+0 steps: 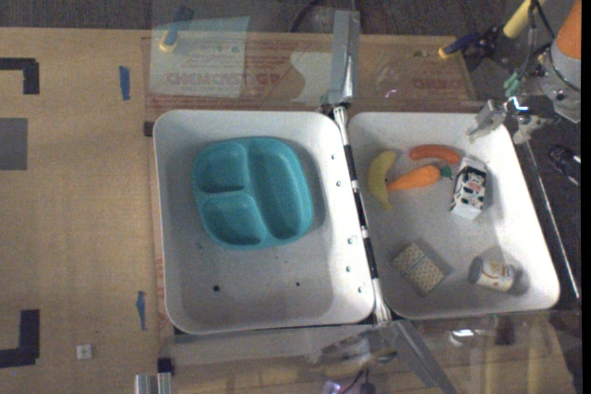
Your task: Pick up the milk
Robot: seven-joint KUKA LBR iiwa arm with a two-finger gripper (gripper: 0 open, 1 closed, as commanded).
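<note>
Wooden bench is bearing two white bins. Left bin is holding a teal divided plate. Milk carton is lying in the right bin, near its far-right side. Gripper is hovering over that bin's far-right corner, fingers apart, gripping nothing.

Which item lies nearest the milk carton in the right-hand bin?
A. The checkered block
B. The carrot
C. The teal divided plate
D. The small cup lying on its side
B: the carrot points its green tip toward the milk carton and almost reaches it, while the cup and the checkered block lie farther toward the bin's front, and the teal plate sits in the other bin.
</note>
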